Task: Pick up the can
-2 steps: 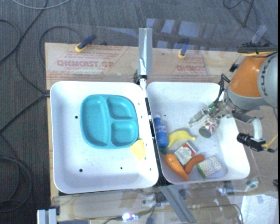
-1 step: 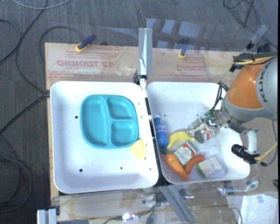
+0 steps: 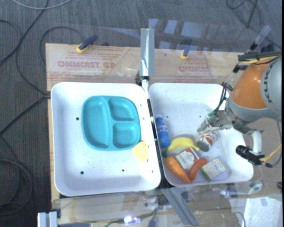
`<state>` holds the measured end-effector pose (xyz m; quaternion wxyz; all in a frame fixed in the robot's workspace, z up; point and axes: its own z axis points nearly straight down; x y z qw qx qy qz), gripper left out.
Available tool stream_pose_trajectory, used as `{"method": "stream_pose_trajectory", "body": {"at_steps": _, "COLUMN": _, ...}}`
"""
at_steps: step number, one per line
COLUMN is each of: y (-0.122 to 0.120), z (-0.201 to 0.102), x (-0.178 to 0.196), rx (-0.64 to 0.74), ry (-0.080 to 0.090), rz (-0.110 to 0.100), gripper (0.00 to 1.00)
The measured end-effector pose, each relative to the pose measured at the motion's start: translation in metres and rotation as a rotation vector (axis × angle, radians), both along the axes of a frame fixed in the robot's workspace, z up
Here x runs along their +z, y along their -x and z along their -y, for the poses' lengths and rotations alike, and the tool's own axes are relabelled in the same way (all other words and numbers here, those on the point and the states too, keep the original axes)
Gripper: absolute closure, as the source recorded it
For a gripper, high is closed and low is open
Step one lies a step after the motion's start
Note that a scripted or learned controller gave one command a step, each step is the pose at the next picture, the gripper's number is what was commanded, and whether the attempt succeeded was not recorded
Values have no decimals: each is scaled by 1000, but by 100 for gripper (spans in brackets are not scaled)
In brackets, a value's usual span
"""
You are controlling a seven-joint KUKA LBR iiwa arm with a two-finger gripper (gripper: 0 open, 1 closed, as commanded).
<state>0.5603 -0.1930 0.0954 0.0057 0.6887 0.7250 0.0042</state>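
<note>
Can (image 3: 207,141) lies tilted in right bin (image 3: 189,96), centre-right of frame, red-and-white label unreadable. Gripper (image 3: 209,126) just above it; cannot tell its state or whether it touches. Banana (image 3: 182,143) left of can. Board (image 3: 85,65) behind bins reads "CHEMCAST".

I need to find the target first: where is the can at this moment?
The can lies in the right bin, on its right side, just under the gripper and right of the banana.
</note>
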Motion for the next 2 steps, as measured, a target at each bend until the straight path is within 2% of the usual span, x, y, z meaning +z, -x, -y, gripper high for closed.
{"method": "stream_pose_trajectory", "body": {"at_steps": 1, "y": -21, "z": 31, "x": 35, "rx": 176, "ry": 0, "rz": -19, "gripper": 100}}
{"method": "stream_pose_trajectory", "body": {"at_steps": 2, "y": -10, "z": -11, "x": 110, "rx": 65, "ry": -2, "rz": -19, "gripper": 100}}
